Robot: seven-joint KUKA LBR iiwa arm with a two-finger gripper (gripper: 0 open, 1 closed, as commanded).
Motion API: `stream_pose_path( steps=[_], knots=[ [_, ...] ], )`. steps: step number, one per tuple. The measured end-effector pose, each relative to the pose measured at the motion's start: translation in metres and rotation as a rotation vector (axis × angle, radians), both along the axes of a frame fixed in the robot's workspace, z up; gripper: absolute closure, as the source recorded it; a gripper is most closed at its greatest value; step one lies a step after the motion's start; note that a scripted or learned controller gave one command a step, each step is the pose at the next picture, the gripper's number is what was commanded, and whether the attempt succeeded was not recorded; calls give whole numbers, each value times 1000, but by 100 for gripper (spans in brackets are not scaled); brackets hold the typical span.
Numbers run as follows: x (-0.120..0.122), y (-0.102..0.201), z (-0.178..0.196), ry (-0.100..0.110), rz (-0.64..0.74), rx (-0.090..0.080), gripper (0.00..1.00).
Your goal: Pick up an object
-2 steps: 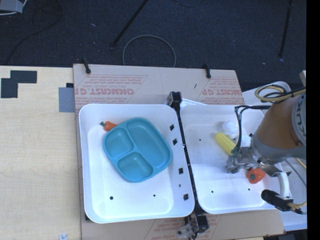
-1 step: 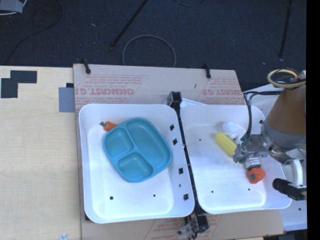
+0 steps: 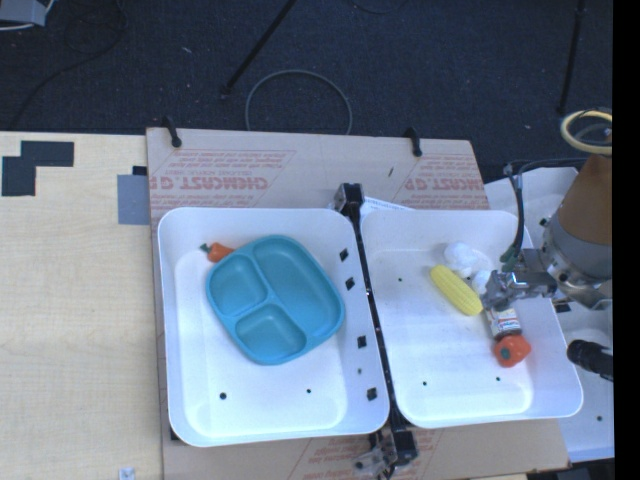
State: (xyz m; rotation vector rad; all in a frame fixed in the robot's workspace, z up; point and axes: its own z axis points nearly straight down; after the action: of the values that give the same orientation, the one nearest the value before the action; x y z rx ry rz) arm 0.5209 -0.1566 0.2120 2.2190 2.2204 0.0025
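My gripper sits low in the right bin, toward its 3 o'clock side, wrist coming in from the right edge. Can't tell from this angle how the tool is set, open or closed; the metal end is small and blurred against the white floor, and I see nothing clearly held in it. Nearest candidates: yellow corn cob just beside the tool at its 9 o'clock, long axis running from 10 to 4 o'clock, its lower end pointing at me. Small bottle with a red cap is at my 6 o'clock, touching or nearly touching the tool, long axis roughly 12 to 6 with the cap at the far end. White crumpled thing at 11 o'clock, close. My call: the bottle is the shortest move, but closing across its short axis needs the jaws lined 9 to 3. Left bin holds the blue divided plate and a small orange piece at its 10 o'clock, well apart from me.
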Motion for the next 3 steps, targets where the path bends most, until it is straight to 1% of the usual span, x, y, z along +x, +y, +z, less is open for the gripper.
stream_pose_path(
  steps=[1, 3],
  knots=[
    [4, 47, -1, 6, 3, 4, 100],
    [26, 148, -14, 7, 3, 2, 100]
  ],
)
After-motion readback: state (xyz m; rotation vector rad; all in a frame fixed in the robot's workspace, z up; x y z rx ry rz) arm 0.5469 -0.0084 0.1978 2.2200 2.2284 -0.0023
